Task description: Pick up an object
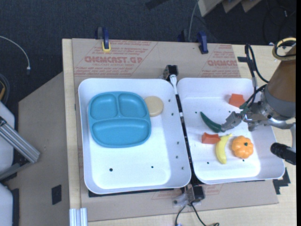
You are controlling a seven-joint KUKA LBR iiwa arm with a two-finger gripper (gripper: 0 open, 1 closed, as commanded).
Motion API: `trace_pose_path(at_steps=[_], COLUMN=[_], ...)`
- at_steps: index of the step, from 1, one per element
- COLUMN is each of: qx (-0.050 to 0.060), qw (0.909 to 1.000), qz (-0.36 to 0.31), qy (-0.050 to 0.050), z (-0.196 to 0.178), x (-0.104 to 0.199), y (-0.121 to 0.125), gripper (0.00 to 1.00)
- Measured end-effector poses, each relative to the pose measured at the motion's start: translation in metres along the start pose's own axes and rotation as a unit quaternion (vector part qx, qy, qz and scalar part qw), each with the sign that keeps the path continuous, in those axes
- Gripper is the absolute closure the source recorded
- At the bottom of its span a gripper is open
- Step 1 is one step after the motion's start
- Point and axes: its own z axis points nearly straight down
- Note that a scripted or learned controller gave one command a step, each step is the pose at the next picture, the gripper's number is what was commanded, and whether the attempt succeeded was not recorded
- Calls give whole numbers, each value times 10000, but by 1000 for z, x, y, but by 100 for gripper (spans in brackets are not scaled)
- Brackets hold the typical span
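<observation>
Green pepper (210,122) lies beside the gripper (232,122), whose state I cannot tell, with banana (221,150) and pumpkin (242,147) near.

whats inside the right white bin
The right white bin holds a green pepper, two red-orange pieces, a yellow banana and an orange pumpkin. The gripper and arm cover part of its floor.

The grey arm with its orange band (285,86) is cut off by the picture's right edge. Its two-finger gripper (233,121) looks blurred, perhaps covering the near end of the dark green pepper-like piece (210,121) near the right bin's centre.
</observation>
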Motion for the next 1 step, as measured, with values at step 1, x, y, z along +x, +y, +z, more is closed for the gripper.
trace_pose_path(at_steps=[1], qx=[16], qw=[10000], qz=[5], qy=[9], z=[61], x=[2], y=[-4], gripper=[0])
